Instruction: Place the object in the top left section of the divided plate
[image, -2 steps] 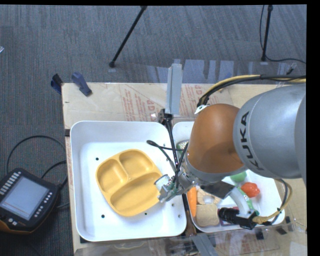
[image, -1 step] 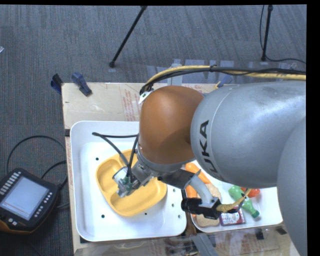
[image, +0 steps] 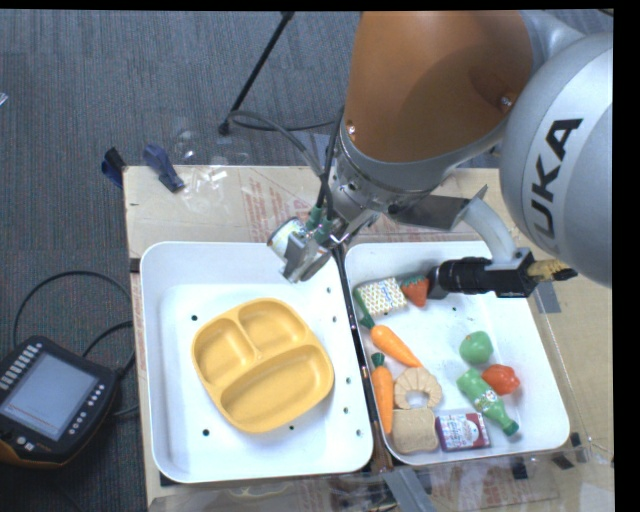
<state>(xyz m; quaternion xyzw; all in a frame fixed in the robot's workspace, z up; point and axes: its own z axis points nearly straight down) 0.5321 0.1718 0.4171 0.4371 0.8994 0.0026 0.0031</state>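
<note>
A yellow divided plate (image: 262, 362) lies in the left bin (image: 170, 300), with two small sections on its upper left side and one large section on its lower right. Nothing lies in any section. My gripper (image: 300, 256) hangs over the back right corner of the left bin, just beyond the plate's far edge and close to the wall between the bins. Whether anything is in it cannot be made out. The right bin (image: 545, 380) holds several toy foods, among them a carrot (image: 396, 346), a green ball (image: 477, 347) and a waffle square (image: 381, 296).
In the right bin too: a second carrot (image: 383, 396), a round biscuit (image: 417, 387), a bread slice (image: 413, 430), a red packet (image: 462, 431), a green bottle (image: 487, 399), a tomato (image: 501, 378) and a strawberry (image: 415, 290). A teach pendant (image: 45, 395) lies on the floor at left.
</note>
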